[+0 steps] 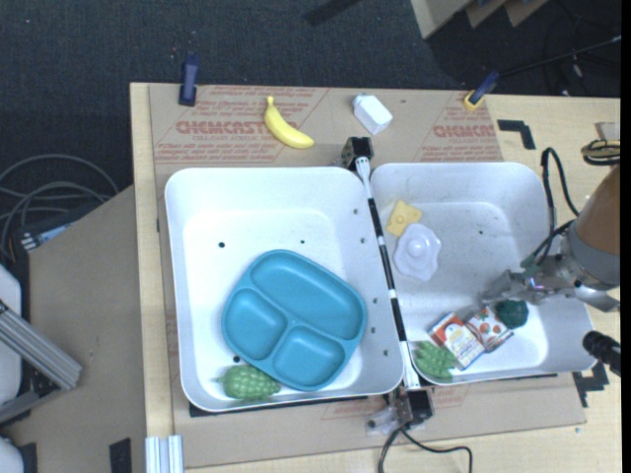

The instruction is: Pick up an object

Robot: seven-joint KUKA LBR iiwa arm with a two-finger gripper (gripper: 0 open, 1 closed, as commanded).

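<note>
The two-finger gripper (508, 299) sits low in the right white bin (463, 180), fingers spread narrowly beside a small dark-green round object (512, 313), with nothing between them that I can see. The red-and-white printed carton (470, 335) lies touching that green piece, so closing here may nudge both or pinch an edge and slip. A green leafy toy (434, 360) crowds the carton's other side. Further up lie a clear plastic cup (417, 250) and a yellow cheese-like block (402, 217). The left bin (197, 205) holds a blue divided plate (293, 316)
</note>
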